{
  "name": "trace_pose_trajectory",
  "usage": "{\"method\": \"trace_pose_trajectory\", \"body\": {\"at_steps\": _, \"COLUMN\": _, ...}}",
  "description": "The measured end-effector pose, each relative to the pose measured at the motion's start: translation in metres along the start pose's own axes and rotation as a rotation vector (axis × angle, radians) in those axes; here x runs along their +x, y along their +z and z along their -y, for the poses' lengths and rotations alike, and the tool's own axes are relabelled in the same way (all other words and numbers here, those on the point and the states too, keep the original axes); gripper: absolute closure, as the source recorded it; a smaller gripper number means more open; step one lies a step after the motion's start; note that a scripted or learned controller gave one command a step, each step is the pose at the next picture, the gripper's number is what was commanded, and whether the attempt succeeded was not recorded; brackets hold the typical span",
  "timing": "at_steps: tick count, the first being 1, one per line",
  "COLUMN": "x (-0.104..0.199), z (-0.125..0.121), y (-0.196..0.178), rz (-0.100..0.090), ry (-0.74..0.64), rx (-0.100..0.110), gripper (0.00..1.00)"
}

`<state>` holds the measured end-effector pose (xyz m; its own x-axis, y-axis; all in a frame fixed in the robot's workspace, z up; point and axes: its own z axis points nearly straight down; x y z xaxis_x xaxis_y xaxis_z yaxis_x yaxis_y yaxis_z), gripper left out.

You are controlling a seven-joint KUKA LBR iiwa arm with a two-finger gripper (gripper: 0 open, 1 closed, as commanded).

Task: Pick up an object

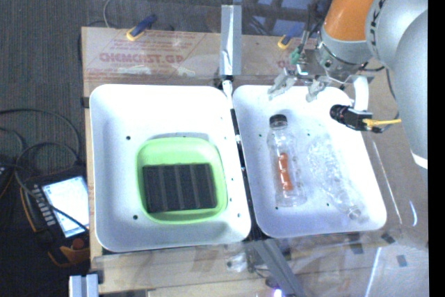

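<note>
While the gripper (pixel 297 87) hangs spread and unladen over the right bin's (pixel 368 215) far edge, a clear plastic bottle (pixel 285 162) lies on that bin's floor beside crumpled clear plastic (pixel 332 174). A green container (pixel 182 179) sits in the left bin (pixel 111 149).

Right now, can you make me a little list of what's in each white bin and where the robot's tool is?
left bin: green tray with a dark ridged insert
right bin: clear plastic bottle with a dark cap, lying down; crumpled clear plastic beside it
tool: over the far edge of the right bin, fingers spread, holding nothing
arm: grey with an orange band, at the right
</note>
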<state>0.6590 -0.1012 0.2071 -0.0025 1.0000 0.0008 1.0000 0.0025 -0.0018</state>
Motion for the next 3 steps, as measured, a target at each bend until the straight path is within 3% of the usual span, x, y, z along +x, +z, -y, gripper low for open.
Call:
{"method": "trace_pose_trajectory", "body": {"at_steps": 1, "x": -0.001, "z": 0.008, "y": 0.112, "rz": 0.001, "ry": -0.001, "rx": -0.002, "gripper": 0.0}}
{"method": "trace_pose_trajectory", "body": {"at_steps": 2, "x": 0.005, "z": 0.056, "y": 0.115, "rz": 0.004, "ry": -0.08, "rx": -0.017, "gripper": 0.0}}
{"method": "trace_pose_trajectory", "body": {"at_steps": 3, "x": -0.023, "z": 0.054, "y": 0.076, "rz": 0.0, "ry": -0.164, "rx": -0.002, "gripper": 0.0}}
